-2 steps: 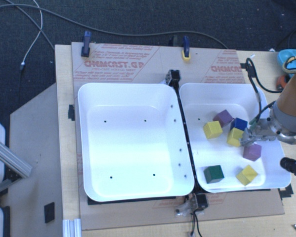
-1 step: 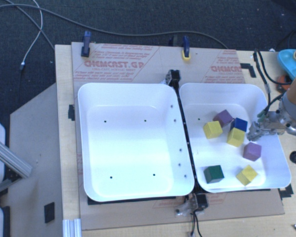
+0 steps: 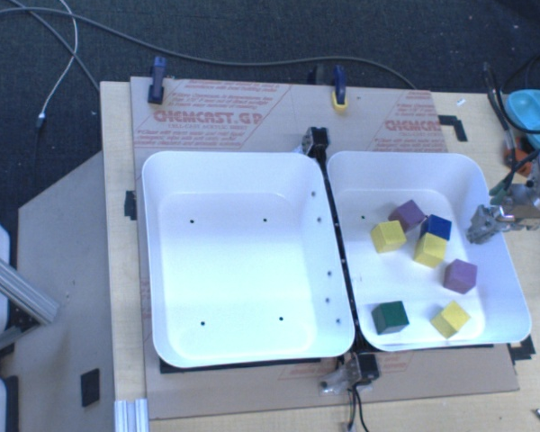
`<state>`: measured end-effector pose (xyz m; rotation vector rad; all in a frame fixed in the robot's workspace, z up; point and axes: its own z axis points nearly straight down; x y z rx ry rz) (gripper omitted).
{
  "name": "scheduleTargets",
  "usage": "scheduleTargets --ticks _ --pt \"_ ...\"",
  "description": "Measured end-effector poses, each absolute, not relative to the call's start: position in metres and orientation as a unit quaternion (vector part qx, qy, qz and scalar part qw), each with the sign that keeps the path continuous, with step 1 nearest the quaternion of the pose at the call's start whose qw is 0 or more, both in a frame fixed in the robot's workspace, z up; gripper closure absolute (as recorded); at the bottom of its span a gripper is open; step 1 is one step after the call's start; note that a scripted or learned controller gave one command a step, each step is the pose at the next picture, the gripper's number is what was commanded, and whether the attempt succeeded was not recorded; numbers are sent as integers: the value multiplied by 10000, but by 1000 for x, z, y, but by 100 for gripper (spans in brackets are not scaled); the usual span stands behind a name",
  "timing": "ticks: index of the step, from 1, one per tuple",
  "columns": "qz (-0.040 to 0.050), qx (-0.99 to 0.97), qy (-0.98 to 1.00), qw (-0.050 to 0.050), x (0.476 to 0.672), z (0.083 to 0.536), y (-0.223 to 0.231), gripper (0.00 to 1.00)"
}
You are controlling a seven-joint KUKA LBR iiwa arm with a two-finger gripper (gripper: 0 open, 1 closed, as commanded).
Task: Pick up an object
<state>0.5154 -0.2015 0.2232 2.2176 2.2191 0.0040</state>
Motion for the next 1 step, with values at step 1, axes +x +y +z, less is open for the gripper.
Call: scheduleTargets --ticks 1 --pt "13 7069 7073 23 516 276 -202 100"
